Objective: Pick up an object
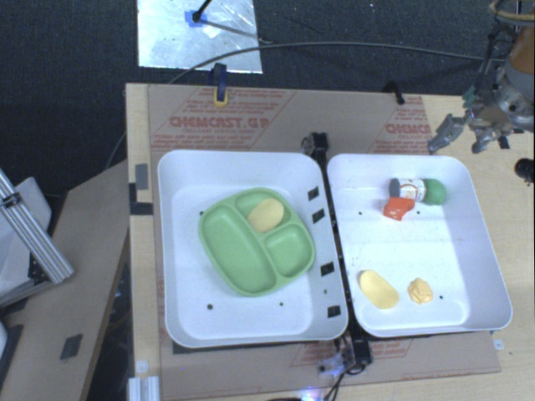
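In the right bin (468,249) lie a green ball (434,191), a small grey-and-white can (405,189) and a red-orange piece (398,210), close together near the back. Toward the front of that bin sit a yellow oval piece (379,290) and a small yellow lump (420,291). A yellow item (267,215) rests in one compartment of the green divided plate (242,261) in the left bin (184,224). My gripper (465,138) hangs above the bench beyond the right bin's back right corner, fingers spread apart, nothing between them.
Cardboard (251,119) underlies both bins. A blue clamp (219,82) and a shiny foil sheet (196,23) lie beyond the back edge. A metal frame (29,232) stands at the left. A cable runs across behind the bins.
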Motion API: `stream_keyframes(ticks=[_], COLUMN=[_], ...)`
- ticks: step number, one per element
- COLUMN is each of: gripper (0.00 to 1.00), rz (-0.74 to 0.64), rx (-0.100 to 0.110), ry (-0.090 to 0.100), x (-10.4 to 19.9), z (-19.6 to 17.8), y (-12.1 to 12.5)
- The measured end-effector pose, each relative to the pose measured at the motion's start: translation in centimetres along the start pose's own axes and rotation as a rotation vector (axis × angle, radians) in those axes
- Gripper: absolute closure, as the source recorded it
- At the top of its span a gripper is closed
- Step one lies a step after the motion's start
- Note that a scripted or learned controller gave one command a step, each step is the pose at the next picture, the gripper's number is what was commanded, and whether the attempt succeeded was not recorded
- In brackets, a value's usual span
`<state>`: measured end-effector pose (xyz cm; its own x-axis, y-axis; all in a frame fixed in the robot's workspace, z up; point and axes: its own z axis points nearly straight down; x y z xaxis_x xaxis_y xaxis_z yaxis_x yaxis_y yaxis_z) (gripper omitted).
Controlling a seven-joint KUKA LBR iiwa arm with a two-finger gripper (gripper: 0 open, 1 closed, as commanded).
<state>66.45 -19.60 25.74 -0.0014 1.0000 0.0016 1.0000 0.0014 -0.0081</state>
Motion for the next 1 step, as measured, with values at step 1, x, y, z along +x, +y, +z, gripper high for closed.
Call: stream_keyframes(ticks=[1], gripper=[0.00], rz=[-0.002], rx=[-0.011], ry=[-0.003], x=[0.05], z=[-0.69], y=[0.21])
